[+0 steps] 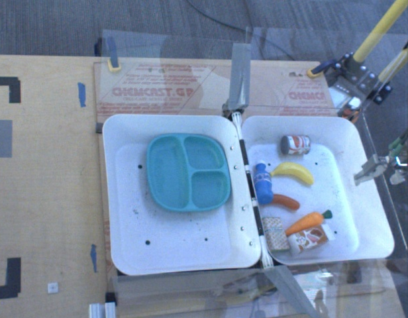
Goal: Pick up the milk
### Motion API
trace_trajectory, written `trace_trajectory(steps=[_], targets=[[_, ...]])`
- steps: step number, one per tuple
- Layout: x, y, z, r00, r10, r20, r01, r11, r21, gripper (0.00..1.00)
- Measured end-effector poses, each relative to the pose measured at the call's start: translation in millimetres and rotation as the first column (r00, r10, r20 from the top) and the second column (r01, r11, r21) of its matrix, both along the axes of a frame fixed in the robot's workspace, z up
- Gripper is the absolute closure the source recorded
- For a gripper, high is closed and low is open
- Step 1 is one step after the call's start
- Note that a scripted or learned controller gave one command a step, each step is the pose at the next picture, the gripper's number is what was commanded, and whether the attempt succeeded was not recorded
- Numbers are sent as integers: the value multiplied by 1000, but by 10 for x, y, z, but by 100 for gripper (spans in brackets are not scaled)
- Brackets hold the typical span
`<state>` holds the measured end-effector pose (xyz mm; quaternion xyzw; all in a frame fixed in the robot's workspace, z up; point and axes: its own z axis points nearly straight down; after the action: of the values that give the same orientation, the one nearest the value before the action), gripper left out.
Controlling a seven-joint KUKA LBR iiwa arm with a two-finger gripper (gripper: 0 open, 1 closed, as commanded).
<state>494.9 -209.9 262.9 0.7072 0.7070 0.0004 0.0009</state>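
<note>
The milk (309, 240) is a small white carton with red-orange print. It lies on its side near the front edge of the right bin (350, 138), touching the carrot (306, 222) just behind it. My gripper (377, 169) sits at the right rim of that bin, well to the right of the carton and further back, with nothing seen in it.
The right bin also holds a can (295, 144), a banana (293, 172), a blue bottle (262, 183), an orange sausage (284, 202) and a cracker (274, 229) left of the milk. A teal divided plate (188, 172) lies in the left bin (124, 237). Yellow poles (383, 22) stand at the back right.
</note>
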Motion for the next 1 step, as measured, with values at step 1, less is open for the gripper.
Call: trace_trajectory(steps=[1], targets=[[748,561,-702,990,143,0,-143,990,0,0]])
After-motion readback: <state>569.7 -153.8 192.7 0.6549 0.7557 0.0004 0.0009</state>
